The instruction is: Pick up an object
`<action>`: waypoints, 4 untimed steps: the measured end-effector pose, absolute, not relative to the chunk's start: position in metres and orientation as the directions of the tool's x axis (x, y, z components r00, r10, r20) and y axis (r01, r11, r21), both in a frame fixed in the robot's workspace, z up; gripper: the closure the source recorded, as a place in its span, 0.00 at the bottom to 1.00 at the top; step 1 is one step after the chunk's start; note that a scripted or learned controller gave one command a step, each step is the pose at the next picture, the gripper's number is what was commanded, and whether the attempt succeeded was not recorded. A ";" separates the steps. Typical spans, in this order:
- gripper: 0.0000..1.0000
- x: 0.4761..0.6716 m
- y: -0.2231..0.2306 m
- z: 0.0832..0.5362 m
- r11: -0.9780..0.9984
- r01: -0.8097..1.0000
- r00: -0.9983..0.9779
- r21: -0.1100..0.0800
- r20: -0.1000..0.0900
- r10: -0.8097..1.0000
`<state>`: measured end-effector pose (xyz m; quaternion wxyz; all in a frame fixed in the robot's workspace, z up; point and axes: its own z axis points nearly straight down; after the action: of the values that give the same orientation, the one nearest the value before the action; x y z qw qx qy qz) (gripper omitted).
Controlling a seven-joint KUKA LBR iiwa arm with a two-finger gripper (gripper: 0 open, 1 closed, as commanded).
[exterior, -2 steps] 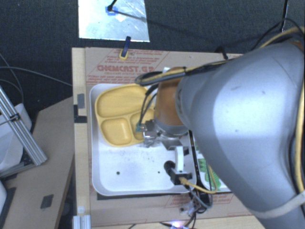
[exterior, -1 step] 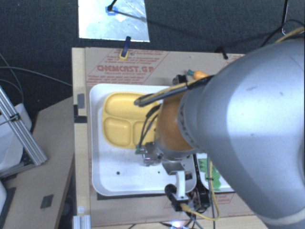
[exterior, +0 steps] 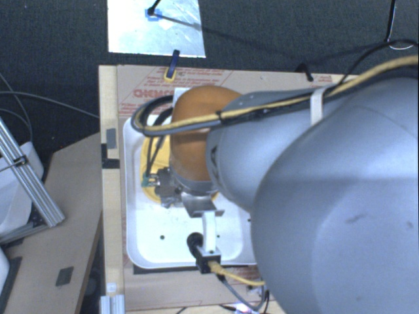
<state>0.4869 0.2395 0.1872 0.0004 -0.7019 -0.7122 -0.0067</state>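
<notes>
"Over the bench, what takes up most of the view?"

"The grey arm [exterior: 340,195], reaching in from the right. It is large and close to the camera, and covers the right half of the view. Its orange band [exterior: 193,129] sits near the centre, and black and yellow cables [exterior: 147,120] loop around the band's left side."

"Where is the gripper?"

"The gripper [exterior: 186,198] hangs just below the orange band, low over a shallow white bin [exterior: 141,254]. It is seen from above, so its own body hides the working end. I cannot tell whether it is open, closed, or holding anything."

"Is there an object to pick up?"

"A small yellow and green object [exterior: 150,183] peeks out at the gripper's left edge, lying in the bin near the left wall. It is partly hidden, so its shape is unclear, and I cannot tell whether the gripper touches it."

"What surrounds the bin?"

"The bin rests on a brown cardboard sheet [exterior: 196,80] printed with red letters. A silver sheet [exterior: 156,18] lies beyond the cardboard, at the top of the view."
</notes>
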 end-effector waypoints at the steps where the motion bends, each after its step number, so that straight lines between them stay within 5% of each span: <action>1: 1.00 0.525 0.233 0.130 0.001 1.000 -0.001 -0.002 -0.002 1.000; 2: 1.00 0.534 0.229 0.102 0.004 1.000 -0.004 0.005 0.003 1.000; 3: 1.00 0.492 0.234 0.089 -0.001 1.000 0.001 0.022 0.002 1.000; 4: 1.00 0.606 0.234 0.203 0.003 1.000 -0.003 0.021 0.004 1.000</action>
<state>0.6063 0.2337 0.2026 -0.0060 -0.7059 -0.7082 -0.0091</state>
